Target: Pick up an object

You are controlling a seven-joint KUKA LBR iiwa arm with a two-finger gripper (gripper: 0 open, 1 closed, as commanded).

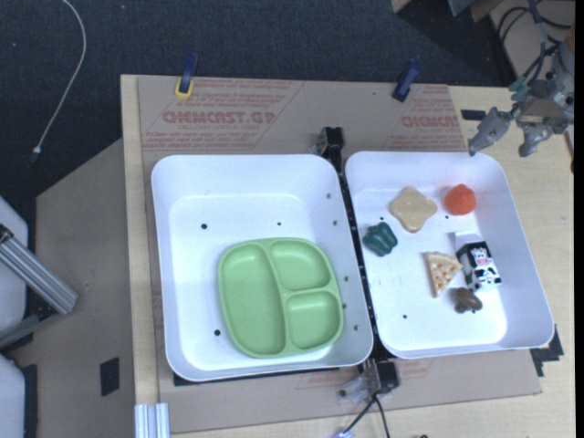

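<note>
The right bin (520,331) holds several small items: a tan flat piece (412,208), an orange-red ball-like piece (460,199), a dark green pepper (380,238), a pizza slice (442,272), a black and white carton (478,265) and a small brown lump (467,301). My gripper (505,140) hangs above the bench just beyond the right bin's far right corner. It is open, with its fingers spread and nothing between them. It is well up and to the right of the orange-red piece.
The left bin (182,208) holds a light green divided plate (278,295). A black clamp (331,140) sits between the bins at the far side. Blue and yellow clips (186,78) pin the brown board at the back.
</note>
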